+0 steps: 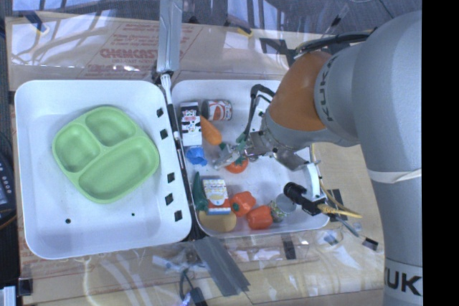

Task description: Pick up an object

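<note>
The right bin (287,100) holds several small things. My gripper (229,153) is low over its middle, just right of an orange carrot-shaped piece (209,131) and directly above a red-orange round piece (237,167) that it partly hides. A blue piece (195,155) lies to the gripper's left. A red and white can (218,110) lies at the back beside a black and white box (188,120). Whether anything sits between the gripper's tips is hidden.
The left bin (43,226) holds a green divided plate (106,153). Along the right bin's front lie a small yellow-labelled box (214,191), a tan lump (217,221), an orange piece (243,202), a red piece (259,218) and a grey cup (282,208).
</note>
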Robot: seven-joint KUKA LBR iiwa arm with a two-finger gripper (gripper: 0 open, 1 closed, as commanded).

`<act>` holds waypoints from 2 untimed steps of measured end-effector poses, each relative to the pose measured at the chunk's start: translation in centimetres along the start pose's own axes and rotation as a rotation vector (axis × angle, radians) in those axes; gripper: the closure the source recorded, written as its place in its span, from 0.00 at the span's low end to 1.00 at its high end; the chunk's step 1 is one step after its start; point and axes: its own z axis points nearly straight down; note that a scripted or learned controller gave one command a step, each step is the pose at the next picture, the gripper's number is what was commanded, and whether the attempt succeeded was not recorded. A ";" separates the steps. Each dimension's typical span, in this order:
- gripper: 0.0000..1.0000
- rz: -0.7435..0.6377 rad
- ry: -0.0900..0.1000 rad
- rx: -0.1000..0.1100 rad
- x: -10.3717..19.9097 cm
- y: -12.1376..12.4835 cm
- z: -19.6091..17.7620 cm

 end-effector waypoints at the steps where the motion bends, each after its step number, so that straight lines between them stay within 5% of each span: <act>1: 1.00 -0.004 0.000 0.002 -0.1 0.0 -0.9; 2: 1.00 0.092 0.000 -0.004 6.7 7.0 -10.2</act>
